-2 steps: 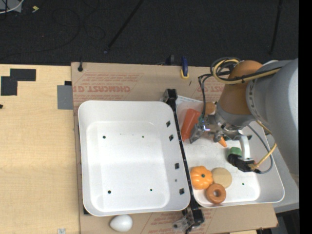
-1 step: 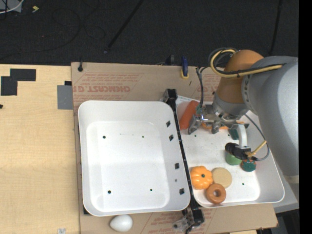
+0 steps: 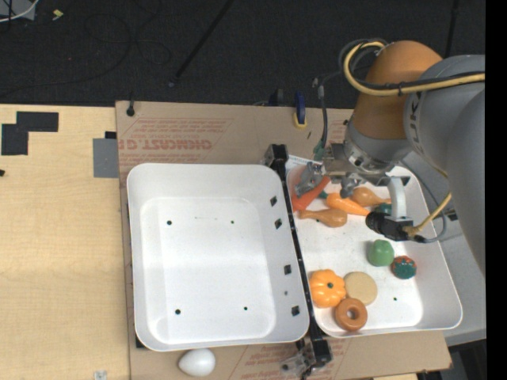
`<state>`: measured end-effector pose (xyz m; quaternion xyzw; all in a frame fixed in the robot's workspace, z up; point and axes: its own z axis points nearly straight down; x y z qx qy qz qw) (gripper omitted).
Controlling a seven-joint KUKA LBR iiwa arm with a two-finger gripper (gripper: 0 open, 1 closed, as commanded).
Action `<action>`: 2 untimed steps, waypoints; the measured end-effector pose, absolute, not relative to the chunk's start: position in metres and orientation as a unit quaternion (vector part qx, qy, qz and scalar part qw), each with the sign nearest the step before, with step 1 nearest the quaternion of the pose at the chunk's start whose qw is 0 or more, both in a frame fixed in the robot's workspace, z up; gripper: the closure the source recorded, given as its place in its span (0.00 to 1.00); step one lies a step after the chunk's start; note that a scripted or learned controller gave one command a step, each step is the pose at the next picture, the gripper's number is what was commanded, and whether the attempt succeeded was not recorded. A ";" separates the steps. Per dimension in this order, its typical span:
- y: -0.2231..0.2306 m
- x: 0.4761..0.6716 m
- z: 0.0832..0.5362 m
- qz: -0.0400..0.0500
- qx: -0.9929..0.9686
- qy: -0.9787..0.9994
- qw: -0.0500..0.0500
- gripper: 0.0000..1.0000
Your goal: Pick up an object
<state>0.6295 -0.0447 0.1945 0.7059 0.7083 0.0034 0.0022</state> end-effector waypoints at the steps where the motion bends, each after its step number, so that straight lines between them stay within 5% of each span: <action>1: -0.101 0.623 0.173 -0.003 0.709 0.706 -0.001 0.00; 2: -0.099 0.623 0.183 -0.002 0.707 0.707 -0.002 1.00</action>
